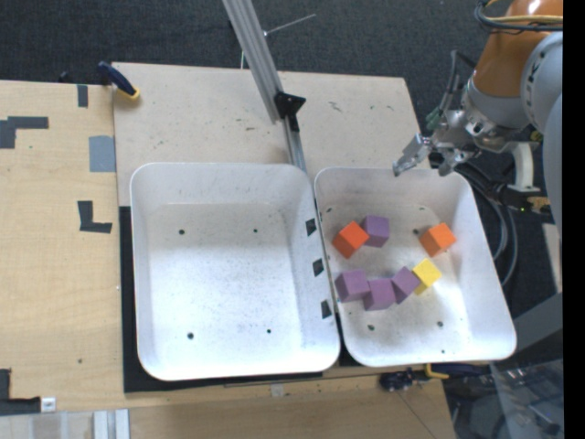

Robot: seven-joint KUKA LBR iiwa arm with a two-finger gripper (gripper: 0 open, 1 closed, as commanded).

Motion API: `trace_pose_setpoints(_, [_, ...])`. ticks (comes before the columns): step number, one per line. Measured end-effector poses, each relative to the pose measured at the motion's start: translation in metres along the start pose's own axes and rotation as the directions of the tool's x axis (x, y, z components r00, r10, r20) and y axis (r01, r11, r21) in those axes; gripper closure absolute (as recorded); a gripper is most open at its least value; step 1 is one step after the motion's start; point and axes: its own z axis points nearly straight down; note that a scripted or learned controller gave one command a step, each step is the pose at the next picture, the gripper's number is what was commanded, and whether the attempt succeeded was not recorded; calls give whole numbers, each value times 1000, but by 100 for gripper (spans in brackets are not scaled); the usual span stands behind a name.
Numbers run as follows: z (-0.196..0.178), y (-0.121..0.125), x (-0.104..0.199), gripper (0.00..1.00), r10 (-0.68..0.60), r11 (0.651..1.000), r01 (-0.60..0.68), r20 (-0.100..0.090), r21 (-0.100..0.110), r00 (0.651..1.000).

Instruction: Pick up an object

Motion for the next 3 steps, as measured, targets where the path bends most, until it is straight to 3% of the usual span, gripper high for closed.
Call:
trace_pose_setpoints(1, [0, 0, 0, 0, 1, 1000, -1, 1, 1, 1000])
trace_pose_setpoints(3, [110, -15, -3, 0, 1, 1000, -1, -1, 7, 1000])
